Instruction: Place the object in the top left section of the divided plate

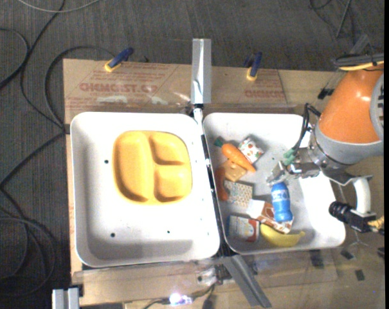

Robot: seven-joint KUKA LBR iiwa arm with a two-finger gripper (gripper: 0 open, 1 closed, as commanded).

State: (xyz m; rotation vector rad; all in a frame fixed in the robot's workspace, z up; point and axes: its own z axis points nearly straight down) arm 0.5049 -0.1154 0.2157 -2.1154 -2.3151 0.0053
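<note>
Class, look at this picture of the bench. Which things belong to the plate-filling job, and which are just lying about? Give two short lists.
Belong to the job:
divided plate, yellow, in the left bin
gripper, above the blue bottle in the right bin

Lying about (any could be the chosen object):
carrot
banana
small cartons and packets
clamps on the cardboard

We had one fixed camera above the bench, and it looked down at a slant from far enough away to take in both white bins, the left bin (91, 237) and the right bin (323, 230), along with the cardboard sheet (143, 85) beneath them and the dark carpet (27, 56) around it. The far edge of the bench lay toward the top of the picture. The arm (352, 118) came in from the right side.
</note>
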